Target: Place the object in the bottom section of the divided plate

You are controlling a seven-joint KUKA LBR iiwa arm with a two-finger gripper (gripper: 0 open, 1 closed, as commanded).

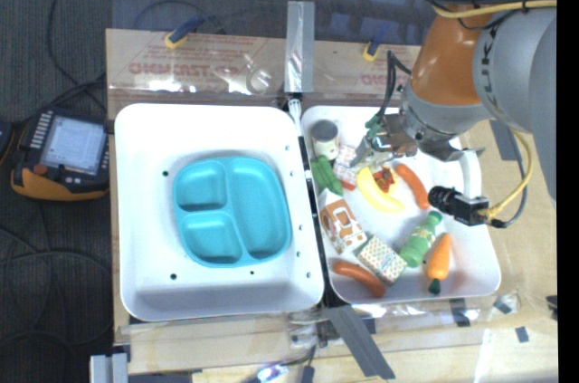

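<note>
The blue divided plate [233, 209] lies in the left bin [145, 282]. It has two small sections on its left and one large section on its right, and nothing rests on it. My gripper [384, 151] hangs low over the right bin [479, 277], near its far middle. It sits just above a yellow banana [378, 194] with a small red-brown piece [386, 180] on top. I see nothing clearly held in it.
Around the banana in the right bin lie a grey can [324, 134], a small red-white box [346, 159], a green vegetable [327, 177], an orange sausage [414, 184], an orange-white carton [344, 225], a patterned box [382, 259], a red sausage [357, 275], a green bottle [419, 241] and a carrot [438, 256].
</note>
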